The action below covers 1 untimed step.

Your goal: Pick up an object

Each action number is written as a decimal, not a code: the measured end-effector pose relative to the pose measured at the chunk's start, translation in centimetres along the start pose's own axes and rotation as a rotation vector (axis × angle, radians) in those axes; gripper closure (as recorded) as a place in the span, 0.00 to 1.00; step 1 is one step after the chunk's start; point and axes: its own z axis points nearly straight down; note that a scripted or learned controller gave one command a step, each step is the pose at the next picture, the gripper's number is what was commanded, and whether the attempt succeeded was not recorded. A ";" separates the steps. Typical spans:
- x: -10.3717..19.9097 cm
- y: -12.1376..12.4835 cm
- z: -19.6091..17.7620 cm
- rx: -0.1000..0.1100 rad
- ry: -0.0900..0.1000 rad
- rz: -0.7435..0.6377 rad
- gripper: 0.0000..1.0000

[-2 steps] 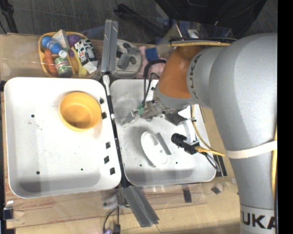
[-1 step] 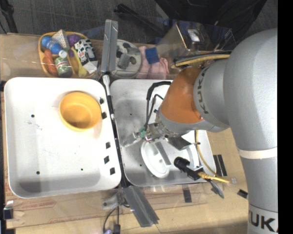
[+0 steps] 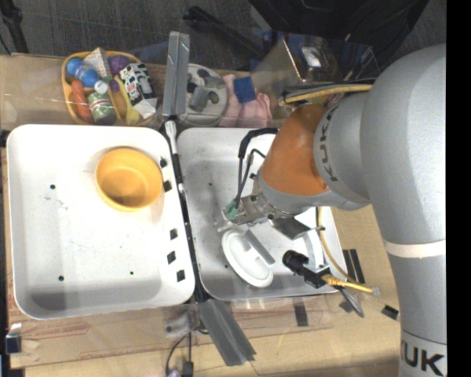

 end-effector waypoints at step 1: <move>3.4 4.5 -9.1 -0.002 0.000 0.110 1.00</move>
